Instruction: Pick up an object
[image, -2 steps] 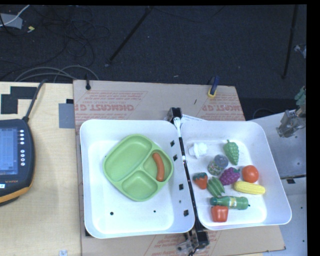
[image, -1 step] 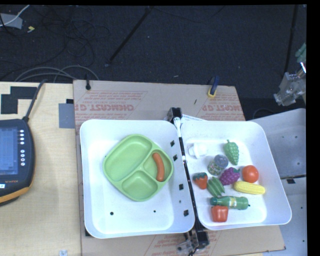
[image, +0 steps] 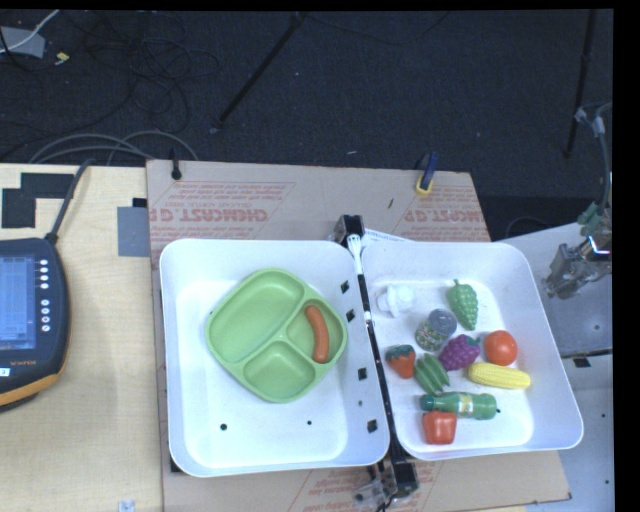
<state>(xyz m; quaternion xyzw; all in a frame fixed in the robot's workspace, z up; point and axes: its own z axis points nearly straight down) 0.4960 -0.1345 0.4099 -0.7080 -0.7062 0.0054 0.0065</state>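
1. Two shallow white bins sat side by side on a cardboard-covered bench; left bin (image: 190, 420), right bin (image: 545, 400), their inner rims meeting along a dark seam of clips.
2. Left bin held a green divided plate (image: 255, 320), lying a little askew. A hot dog (image: 319, 333) lay in the plate's narrow right-hand compartment, long axis running roughly top to bottom.
3. Right bin held the cluster of toy foods. Upper part: a white object (image: 399, 299) near the inner rim, too pale against the bin to identify; a green bumpy fruit (image: 463, 304) to its right; a grey round item (image: 436, 326) between and just below them.
4. Middle row: a strawberry (image: 401, 360) at left, a dark green vegetable (image: 431, 374) just beside it, purple grapes (image: 460, 352) touching or nearly touching the grey item, then a tomato (image: 500, 347) to the right.
5. A yellow corn cob (image: 499, 376) lay just under the tomato, roughly horizontal.
6. Lower part: a green bottle-like item (image: 459, 404) lay on its side; a red pepper (image: 439, 427) sat just below it, near the bin's front wall.
7. Gripper (image: 572, 268) hung at the right edge, outside the right bin's upper right corner, well apart from every object. Nothing seen in it. Claw state: could not tell, too small and blurred.
8. A teach pendant (image: 25, 315) rested on the wooden table at far left.
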